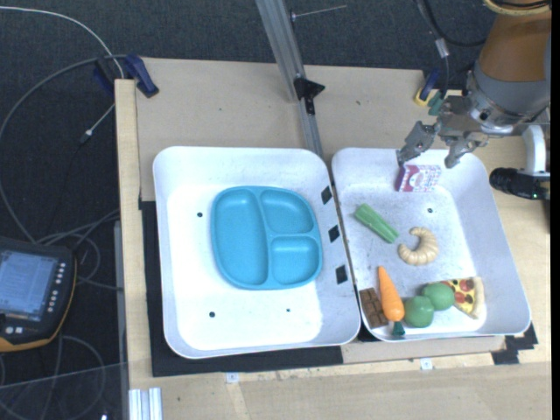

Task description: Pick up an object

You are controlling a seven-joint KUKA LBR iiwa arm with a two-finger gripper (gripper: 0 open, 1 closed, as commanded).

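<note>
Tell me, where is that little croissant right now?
The croissant lies in the right-hand bin, near its middle, just right of the green pickle and above the carrot.

Two bins (pixel 175 234), one blue tray (pixel 265 236)

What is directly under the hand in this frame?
The hand, fingers spread open, hangs over a small purple-and-white carton at the far end of the right bin. The fingers hide the carton's top edge, so contact cannot be judged.
</note>
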